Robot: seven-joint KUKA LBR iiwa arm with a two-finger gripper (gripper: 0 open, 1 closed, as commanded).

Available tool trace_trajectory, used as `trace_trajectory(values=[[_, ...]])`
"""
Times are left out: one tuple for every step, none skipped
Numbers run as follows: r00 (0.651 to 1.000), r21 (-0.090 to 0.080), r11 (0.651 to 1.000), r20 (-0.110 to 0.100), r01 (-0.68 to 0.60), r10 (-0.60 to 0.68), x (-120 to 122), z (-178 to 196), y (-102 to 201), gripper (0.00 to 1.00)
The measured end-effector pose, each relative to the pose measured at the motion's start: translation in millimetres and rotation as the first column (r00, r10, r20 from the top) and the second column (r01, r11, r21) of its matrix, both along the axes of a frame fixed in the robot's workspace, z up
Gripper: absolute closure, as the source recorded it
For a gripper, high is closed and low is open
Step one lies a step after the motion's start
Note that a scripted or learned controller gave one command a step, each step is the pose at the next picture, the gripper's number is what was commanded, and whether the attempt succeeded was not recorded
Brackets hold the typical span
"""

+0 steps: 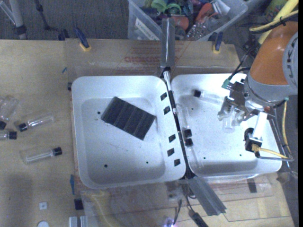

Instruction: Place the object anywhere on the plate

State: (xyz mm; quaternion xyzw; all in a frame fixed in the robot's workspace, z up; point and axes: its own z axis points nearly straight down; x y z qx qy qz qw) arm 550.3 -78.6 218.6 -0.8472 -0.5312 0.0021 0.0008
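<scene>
Dark ribbed plate (129, 117): lying tilted in left bin (85, 96). Gripper (230, 120): over right bin (213, 160), near its right side, clear object apparently between fingers; opening indiscernible. Small clear black-capped vial (208, 96): right bin, upper part.

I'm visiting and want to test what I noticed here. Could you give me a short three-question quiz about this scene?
1. True or false: the dark ribbed plate lies in the left bin.
2. Over which bin does the end effector hover? A) left B) right
3. What lies on the bench left of the bins?

Key: 1 true. 2 B, the right bin. 3 Clear vials with black caps.
</scene>
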Motion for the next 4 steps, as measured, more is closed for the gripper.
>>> trace_trajectory(values=[[1.000,0.001,1.000,0.003,0.016,-0.016,37,-35,98,1.00],[0.952,-0.001,0.952,0.002,0.306,-0.306,106,-35,163,1.00],[0.930,0.000,0.930,0.004,0.367,-0.367,101,-47,269,1.00],[0.605,0.004,0.605,0.005,0.796,-0.796,103,-68,302,1.00]])
